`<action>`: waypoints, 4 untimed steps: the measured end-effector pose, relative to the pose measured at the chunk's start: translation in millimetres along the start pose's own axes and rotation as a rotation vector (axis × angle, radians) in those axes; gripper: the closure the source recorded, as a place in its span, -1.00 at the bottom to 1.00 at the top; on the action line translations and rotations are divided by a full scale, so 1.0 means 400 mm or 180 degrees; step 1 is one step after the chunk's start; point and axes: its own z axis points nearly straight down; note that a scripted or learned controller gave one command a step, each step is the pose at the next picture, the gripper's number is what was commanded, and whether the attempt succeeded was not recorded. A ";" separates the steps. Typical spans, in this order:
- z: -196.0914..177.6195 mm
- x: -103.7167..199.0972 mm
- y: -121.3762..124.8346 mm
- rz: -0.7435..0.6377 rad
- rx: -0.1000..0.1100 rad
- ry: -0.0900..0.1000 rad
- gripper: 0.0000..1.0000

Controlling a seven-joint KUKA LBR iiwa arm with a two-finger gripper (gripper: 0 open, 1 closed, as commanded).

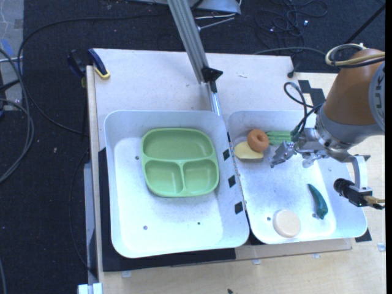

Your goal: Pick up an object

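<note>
In the right bin (263,192) lie an orange doughnut (258,140) leaning on a pale yellow piece (247,151), a green bean-like item (278,136) behind them, a dark green pepper (318,201) and a cream round disc (286,223). My gripper (288,155) hangs over the right bin, just right of the doughnut and in front of the green item. Its fingers look spread apart with nothing between them.
The left bin (128,225) holds a light green divided plate (180,162). A metal pole (193,35) slants up from the bins' far edge. Black clips sit along the divider between the bins. Cables lie on the dark floor behind the bench.
</note>
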 end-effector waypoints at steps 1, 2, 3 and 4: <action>0.117 -0.008 0.016 0.0002 -0.0007 -0.0002 -1.00; 0.234 -0.008 0.019 0.0000 -0.0029 -0.0009 -1.00; 0.201 -0.012 0.022 0.0006 -0.0041 -0.0016 1.00; 0.093 -0.019 0.019 0.0003 -0.0034 -0.0008 1.00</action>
